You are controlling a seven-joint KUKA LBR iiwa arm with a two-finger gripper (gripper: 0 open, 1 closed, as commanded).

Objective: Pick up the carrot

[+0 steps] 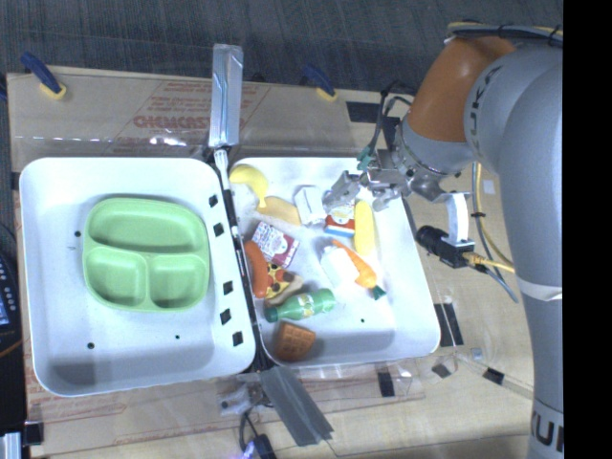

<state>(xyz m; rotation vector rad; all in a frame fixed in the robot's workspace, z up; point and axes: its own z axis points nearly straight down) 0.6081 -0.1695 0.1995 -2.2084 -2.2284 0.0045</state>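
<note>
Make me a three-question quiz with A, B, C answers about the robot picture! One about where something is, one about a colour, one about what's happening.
1. Where is the carrot?
A. in the right bin
B. on the green tray
C. on the floor

2. What colour is the divided tray in the left bin?
A. red
B. green
C. blue

3. What is the carrot doing?
A. hanging in the air
B. standing on the tray
C. lying among the other toy foods

Answers:
1. A, it lies in the right bin, beside the yellow corn.
2. B, the tray is light green.
3. C, it rests on the bin floor, below the hand, which hovers near the corn's top.
</note>
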